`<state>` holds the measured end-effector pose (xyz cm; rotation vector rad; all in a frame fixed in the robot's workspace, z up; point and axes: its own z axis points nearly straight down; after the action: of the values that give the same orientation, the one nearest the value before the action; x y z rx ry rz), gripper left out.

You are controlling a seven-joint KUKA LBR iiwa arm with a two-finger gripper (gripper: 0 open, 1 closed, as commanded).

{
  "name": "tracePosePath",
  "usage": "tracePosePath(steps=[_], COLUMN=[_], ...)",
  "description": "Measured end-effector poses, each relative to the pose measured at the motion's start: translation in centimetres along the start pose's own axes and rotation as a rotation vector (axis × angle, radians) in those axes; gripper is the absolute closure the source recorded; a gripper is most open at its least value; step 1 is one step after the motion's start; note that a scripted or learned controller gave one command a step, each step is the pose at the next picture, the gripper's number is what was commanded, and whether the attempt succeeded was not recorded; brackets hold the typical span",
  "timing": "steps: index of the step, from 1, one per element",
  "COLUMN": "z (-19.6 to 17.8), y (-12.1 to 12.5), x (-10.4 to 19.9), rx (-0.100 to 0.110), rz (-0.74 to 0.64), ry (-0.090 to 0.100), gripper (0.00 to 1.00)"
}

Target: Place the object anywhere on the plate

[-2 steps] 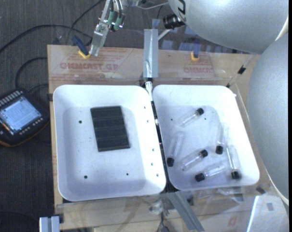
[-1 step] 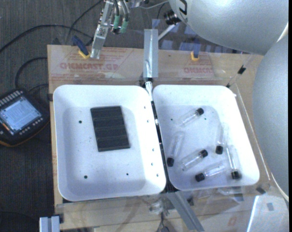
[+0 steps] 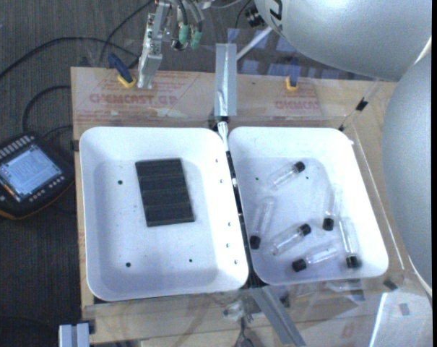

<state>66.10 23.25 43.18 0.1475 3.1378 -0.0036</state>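
**Bench inventory: vials unpicked, plate bare**

Lower right of frame: right bin [image 3: 362,194], white and shallow, held about five clear vials [image 3: 290,238] with black caps, lying loose and at odd angles, several near each other toward the bin's lower edge. These read as the task's objects; none had left the bin.

Lower left to centre left: left bin [image 3: 95,194], white, carried the dark ribbed plate [image 3: 165,191], a rectangle lying flat near the bin's middle with nothing on it. Judged: task not begun as far as placement goes; a pick, a carry across and a set-down all remained.

Far left: teach pendant [image 3: 27,173], screen lit, text too small to read.

Top of frame, left of centre: gripper [image 3: 152,67], hanging above the board behind the bins, well apart from vials and plate. Whether it was open or closed cannot be told.

Writing: faint red lettering on the backboard [image 3: 131,100], illegible; partial white letters on the arm [image 3: 348,20], upper right.
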Motion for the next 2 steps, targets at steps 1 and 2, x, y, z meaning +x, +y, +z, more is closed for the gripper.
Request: tracePosePath(steps=[1, 2], z=[-0.02, -0.04], y=[0.05, 0.07], x=[-0.51, -0.7], rx=[0.0, -0.001], rz=[-0.091, -0.198], ry=[-0.001, -0.001], gripper=[1.0, 1.0])
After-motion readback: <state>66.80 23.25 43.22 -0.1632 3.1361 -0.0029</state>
